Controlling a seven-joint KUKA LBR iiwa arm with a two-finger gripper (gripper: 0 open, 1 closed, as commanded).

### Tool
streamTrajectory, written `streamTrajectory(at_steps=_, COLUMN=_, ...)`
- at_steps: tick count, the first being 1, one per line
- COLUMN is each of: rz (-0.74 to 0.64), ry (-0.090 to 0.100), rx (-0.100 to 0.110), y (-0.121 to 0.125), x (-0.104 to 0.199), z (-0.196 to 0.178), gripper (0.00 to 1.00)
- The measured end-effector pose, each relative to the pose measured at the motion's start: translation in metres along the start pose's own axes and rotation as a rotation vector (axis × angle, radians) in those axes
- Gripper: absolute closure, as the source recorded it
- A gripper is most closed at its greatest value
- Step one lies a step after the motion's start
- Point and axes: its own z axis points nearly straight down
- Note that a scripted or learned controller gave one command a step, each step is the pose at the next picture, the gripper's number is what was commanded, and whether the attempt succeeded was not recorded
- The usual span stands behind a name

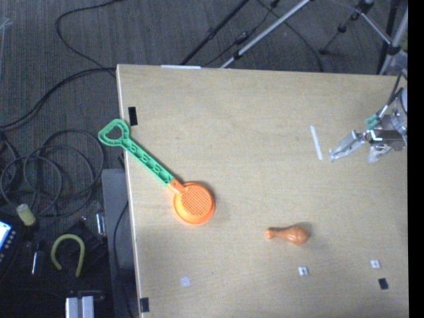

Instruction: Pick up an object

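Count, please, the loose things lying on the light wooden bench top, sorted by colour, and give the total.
Green and orange: 1, the strainer with the green handle
Orange-brown: 1, the small drumstick-shaped toy
White: 1, the short stick
Total: 3
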Motion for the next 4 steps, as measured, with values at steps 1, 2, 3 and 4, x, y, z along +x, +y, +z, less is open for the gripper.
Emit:
streamTrajectory(at_steps=1, rz=0.367, ry=-0.003, rx=0.001, y=0.051, x=-0.004, z=0.055, gripper=0.00)
streamTrajectory(at_steps=2, rz=0.159, ry=-0.003, rx=0.001, y=0.095, x=0.013, z=0.130, gripper=0.00)
streamTrajectory(at_steps=3, rz=0.068, ry=-0.005, rx=0.000, y=0.131, x=0.004, z=0.198, gripper=0.00)
streamTrajectory(at_steps=4, rz=-0.295, ry=-0.001, rx=-0.001, y=0.131, x=0.043, z=0.199, gripper=0.00)
